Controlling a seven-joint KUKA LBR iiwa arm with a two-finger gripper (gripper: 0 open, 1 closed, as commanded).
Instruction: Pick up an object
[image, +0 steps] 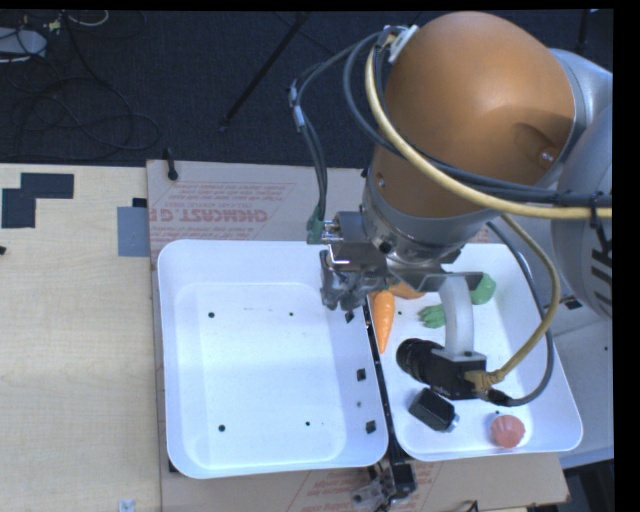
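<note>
Two white bins are set side by side on a brown cardboard sheet (230, 205) with red print on it. The sheet lies on a pale wooden worktop (70, 330). A few dark patches (132, 230) are seen on the worktop, left of the sheet.

A few small dark dots are seen on the floor of the left bin (260, 370). The things are all kept in the right bin (560, 400).

The arm (470, 110) is reached in from the right, and much of the right bin's far half is covered by its big orange band. The gripper (345, 285) is hung low over the line where the two bins meet, near their far side. It cannot be told whether the gripper is apart or together, as it is hidden under the wrist.

An orange carrot (382, 320) is found just beside the gripper, at the left edge of the right bin, with its thin tip pointed toward the near side. It cannot be told whether the carrot is touched by the gripper.

Two green pieces (483, 288) are seen to the right of the carrot. A small black block (433, 410) is laid near the front of the right bin. A pink ball (507, 430) is placed just to the right of it, near the front corner.
</note>
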